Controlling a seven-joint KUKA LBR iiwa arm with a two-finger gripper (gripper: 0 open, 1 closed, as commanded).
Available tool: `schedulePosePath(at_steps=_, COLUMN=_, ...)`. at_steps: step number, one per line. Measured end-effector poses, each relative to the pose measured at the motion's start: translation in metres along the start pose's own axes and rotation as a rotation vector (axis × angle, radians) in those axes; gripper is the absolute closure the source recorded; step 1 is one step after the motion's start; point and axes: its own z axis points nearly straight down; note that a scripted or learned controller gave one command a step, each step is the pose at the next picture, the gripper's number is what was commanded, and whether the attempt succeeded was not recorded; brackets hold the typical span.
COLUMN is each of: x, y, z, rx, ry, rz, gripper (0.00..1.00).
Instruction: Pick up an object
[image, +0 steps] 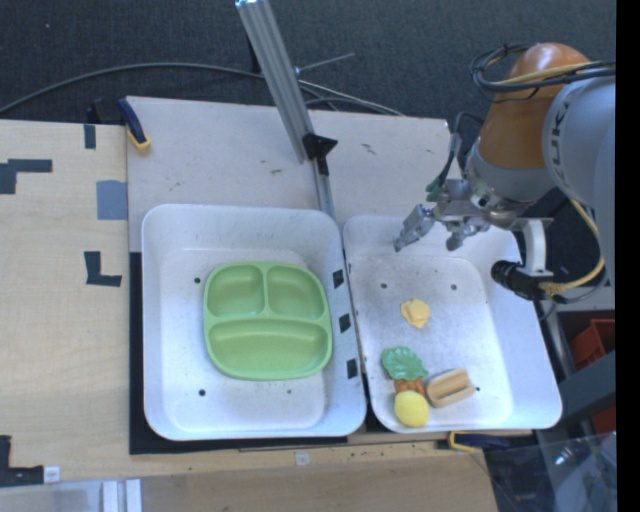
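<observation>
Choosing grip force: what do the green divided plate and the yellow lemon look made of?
Green divided plate: probably moulded plastic, judging by its uniform colour and soft sheen. Yellow lemon: likely a plastic toy, smooth and evenly coloured; too small to be sure.

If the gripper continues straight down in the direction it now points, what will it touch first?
Probably the bare white floor of the right bin near its far edge. The gripper hangs there with open jaws, and the yellow piece lies nearer the camera, seemingly off that line; depth is uncertain.

Arm (560, 110) cut off at right edge; small tan item (449, 387) by lemon-like toy (411, 409) too blurry to ID.
</observation>
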Motion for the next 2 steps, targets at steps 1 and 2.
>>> schedulePosePath(at_steps=1, x=0.000, y=0.000, z=0.000, rx=0.000, ry=0.000, rz=0.000, gripper=0.00)
schedulePosePath(at_steps=2, x=-0.003, y=-0.003, z=0.064, rx=0.007, ry=-0.001, rz=0.002, gripper=0.00)
